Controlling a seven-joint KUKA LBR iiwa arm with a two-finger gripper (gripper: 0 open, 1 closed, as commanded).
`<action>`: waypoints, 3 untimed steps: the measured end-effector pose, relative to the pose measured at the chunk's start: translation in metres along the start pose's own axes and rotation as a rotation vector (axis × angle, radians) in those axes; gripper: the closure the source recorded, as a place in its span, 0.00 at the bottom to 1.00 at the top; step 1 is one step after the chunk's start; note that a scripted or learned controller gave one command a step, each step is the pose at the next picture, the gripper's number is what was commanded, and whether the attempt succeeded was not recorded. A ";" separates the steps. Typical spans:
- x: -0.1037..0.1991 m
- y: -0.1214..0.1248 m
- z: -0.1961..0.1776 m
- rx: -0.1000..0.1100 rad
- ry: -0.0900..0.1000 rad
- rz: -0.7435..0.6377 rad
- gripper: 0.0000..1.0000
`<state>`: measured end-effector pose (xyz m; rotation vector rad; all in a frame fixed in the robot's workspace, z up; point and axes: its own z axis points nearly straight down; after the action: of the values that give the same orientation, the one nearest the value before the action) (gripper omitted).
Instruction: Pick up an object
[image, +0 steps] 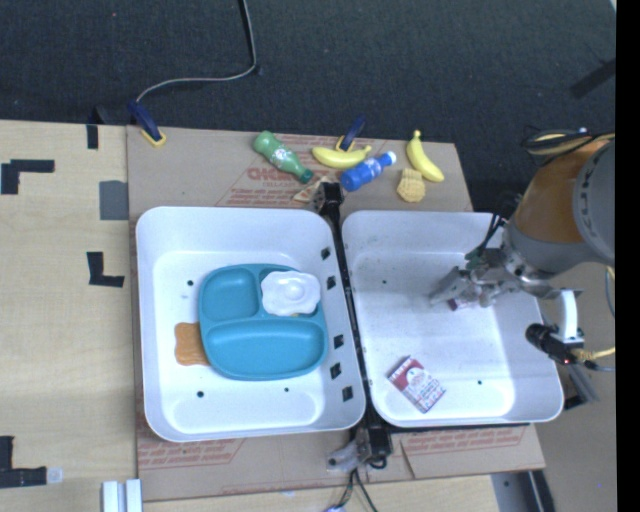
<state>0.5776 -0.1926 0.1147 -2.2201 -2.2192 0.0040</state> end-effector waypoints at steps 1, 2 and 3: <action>-0.031 -0.006 -0.064 -0.004 -0.002 0.000 0.00; 0.005 0.037 0.024 -0.015 -0.005 -0.002 0.00; 0.004 0.039 0.011 -0.024 -0.010 -0.003 1.00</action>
<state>0.6170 -0.1883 0.1036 -2.2335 -2.2394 -0.0123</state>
